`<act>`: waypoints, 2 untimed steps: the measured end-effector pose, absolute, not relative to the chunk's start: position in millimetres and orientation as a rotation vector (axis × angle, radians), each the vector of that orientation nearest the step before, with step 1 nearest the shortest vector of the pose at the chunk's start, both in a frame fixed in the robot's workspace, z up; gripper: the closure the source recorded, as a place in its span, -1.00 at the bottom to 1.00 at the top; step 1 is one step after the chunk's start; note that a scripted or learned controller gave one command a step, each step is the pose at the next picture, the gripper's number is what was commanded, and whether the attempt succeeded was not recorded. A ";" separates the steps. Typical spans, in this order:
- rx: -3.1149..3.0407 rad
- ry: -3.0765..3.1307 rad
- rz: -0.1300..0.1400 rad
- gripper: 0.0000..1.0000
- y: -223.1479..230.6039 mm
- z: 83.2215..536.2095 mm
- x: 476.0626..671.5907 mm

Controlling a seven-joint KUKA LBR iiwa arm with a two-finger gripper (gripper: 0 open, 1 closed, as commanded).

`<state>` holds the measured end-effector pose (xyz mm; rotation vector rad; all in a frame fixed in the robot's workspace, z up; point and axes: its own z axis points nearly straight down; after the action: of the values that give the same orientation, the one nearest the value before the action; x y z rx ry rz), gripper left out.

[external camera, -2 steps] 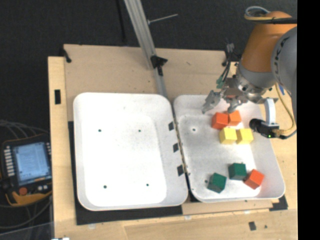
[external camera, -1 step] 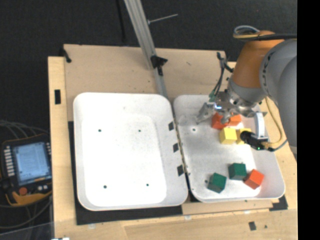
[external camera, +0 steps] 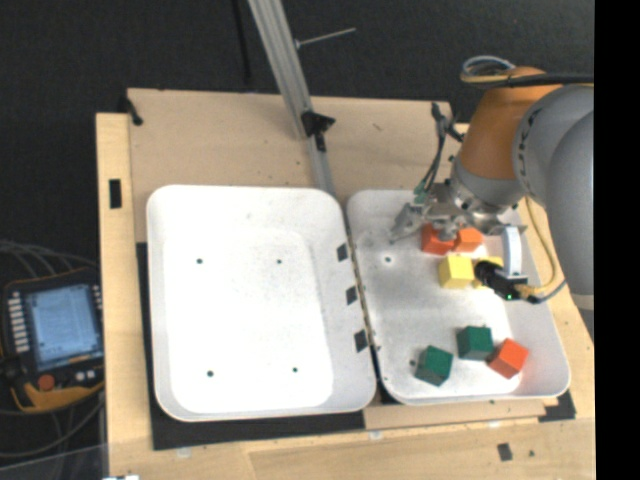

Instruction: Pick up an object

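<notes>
Blocks of plain matte colour lie in the right-hand white bin [external camera: 395,298], whose smooth floor is speckled with small dark marks: an orange block [external camera: 440,238] under the wrist, a yellow cube [external camera: 457,271] just beside it, and nearer the front two green cubes [external camera: 434,364] [external camera: 475,342] with another orange cube [external camera: 508,357]. The gripper [external camera: 448,230] hangs over the first orange block at the bin's rear, and whether it is gripping cannot be told; no lettering on any block is readable.
</notes>
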<state>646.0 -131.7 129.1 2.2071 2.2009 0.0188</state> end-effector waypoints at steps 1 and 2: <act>2.208 2.195 0.023 1.00 -133.0 138.7 646.8; 2.219 2.216 0.006 1.00 -141.7 194.0 642.0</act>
<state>642.0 -141.7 194.0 2.2193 2.2156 0.0062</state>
